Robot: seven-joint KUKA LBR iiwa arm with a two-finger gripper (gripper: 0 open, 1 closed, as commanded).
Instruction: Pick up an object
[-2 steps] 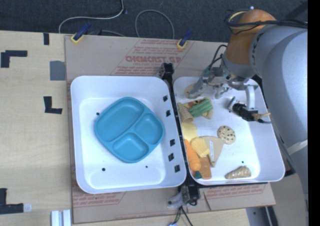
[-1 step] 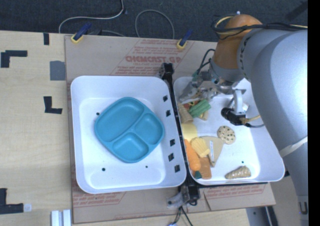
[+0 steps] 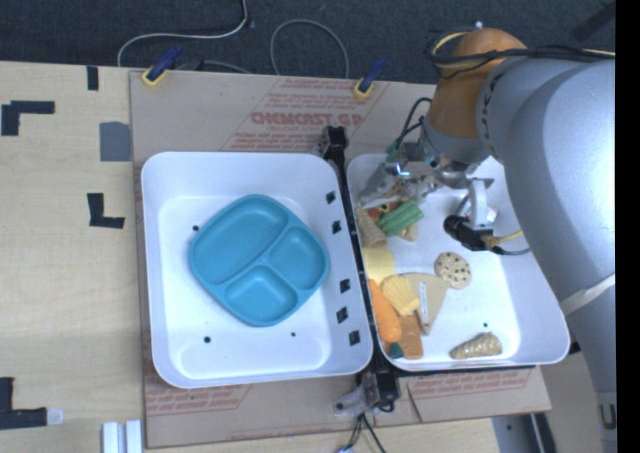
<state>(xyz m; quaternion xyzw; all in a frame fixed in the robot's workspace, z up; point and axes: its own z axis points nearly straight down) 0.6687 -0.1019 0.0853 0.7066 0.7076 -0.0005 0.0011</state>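
Lying flat, green toy [image 3: 402, 218] beneath tool [image 3: 398, 181]

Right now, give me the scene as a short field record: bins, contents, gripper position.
left bin: holds a blue divided plate, lying flat
right bin: holds a heap of toy food along its left wall
green item: near the top of the heap, just below the gripper
cookie: apart from the heap, mid-bin
tan item: near the bin's lower right corner
gripper: low over the right bin's upper left part
grasp: cannot tell
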